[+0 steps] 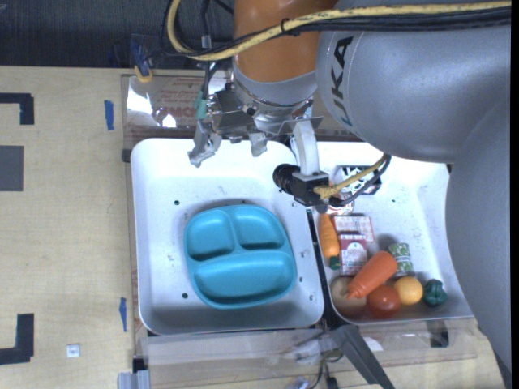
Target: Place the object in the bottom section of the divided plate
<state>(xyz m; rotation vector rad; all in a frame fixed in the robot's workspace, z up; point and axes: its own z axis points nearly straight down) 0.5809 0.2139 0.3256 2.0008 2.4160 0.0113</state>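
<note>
i've got the arm (389, 63) reaching across from the right, its grey bulk and orange band covering the top of my view, which is why i can read so little of the right bin (430, 193) under it. below the gripper sits the left bin (154, 241), and in it, just beneath and slightly right of the fingertips, the blue divided plate (239, 254) lies flat with its two small sections toward the gripper and its one wide section on the far side from it. that wide section looks bare, so i judge the placing is not done.

the gripper (229, 148) hangs over the left bin's upper edge, fingers apart, with nothing between them that i can make out. i'd guess it's parked high there to stay clear of the bin walls.

off to the gripper's lower right, in the right bin, the toy food is heaped in the near corner: a carrot (373, 272), a red tomato (383, 299), a small box (353, 244), a yellow piece (409, 290). the task's object is presumably among these; which one i can't say.
</note>
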